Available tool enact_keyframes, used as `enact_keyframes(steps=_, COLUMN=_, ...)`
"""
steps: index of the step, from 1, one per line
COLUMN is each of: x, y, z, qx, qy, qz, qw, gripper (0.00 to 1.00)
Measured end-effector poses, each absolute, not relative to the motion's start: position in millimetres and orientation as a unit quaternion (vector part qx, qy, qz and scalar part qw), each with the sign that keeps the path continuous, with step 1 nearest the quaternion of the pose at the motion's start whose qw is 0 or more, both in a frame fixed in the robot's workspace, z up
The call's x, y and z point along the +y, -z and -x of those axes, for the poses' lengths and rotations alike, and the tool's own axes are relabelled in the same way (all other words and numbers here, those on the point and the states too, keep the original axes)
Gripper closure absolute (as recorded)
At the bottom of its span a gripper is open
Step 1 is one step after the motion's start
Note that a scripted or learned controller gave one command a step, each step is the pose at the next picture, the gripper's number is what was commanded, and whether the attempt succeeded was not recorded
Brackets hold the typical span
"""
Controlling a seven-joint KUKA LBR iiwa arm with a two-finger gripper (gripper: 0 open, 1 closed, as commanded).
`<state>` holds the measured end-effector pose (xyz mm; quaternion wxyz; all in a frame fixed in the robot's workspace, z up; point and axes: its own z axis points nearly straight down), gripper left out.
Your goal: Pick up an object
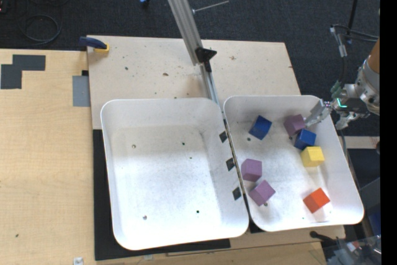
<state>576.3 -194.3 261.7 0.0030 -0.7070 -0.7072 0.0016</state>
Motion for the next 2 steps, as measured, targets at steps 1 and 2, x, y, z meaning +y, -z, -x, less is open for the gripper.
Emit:
enact_keyframes(steps=1, x=-194.4, y=-263.5, z=-577.0, qx=-0.707, qy=-0.0007, qz=0.707, qw=0.001, gripper=0.0)
enact_keyframes(steps=2, x=-186.1, y=-201.4, z=-575.9, qx=-0.707, qy=-0.0022, qz=0.707, qw=0.004, gripper=0.0)
